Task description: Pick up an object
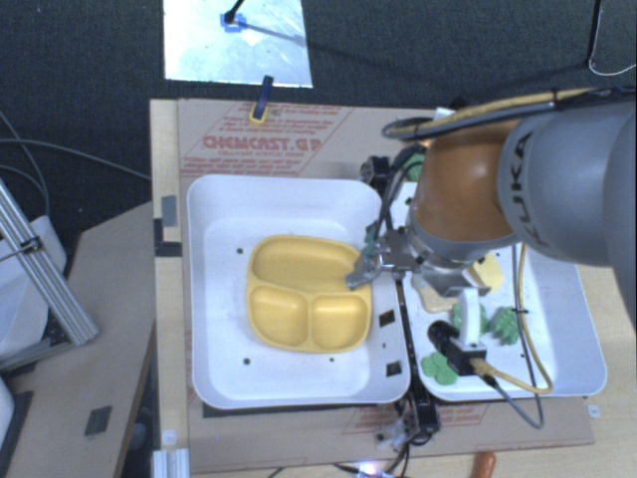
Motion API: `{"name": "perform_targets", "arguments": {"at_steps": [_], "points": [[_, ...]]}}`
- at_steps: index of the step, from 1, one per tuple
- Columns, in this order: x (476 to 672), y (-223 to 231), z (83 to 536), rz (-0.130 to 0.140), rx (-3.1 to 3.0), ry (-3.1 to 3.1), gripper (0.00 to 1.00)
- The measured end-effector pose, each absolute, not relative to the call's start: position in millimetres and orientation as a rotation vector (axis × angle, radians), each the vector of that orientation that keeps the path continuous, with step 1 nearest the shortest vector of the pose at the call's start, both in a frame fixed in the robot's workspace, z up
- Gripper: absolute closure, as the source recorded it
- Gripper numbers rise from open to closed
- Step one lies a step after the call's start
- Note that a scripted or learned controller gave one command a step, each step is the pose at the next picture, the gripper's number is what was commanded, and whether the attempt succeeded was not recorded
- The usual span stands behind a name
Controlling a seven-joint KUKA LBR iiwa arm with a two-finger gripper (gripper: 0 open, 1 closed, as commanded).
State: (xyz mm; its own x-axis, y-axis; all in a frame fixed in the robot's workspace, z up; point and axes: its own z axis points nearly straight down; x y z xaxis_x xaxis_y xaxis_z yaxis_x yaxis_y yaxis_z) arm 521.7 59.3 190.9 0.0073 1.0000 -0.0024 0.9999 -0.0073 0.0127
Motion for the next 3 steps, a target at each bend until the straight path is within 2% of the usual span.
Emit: {"name": "perform_targets", "arguments": {"at_steps": [1,2,3], "points": [[485.3,31.3,183.9,-0.003,2.225,2.220,0.00],[488.6,7.8,400.2,0.025,2.207,2.214,0.00],[563.6,39.9,520.5,0.025,2.203,2.220,0.00]]}}
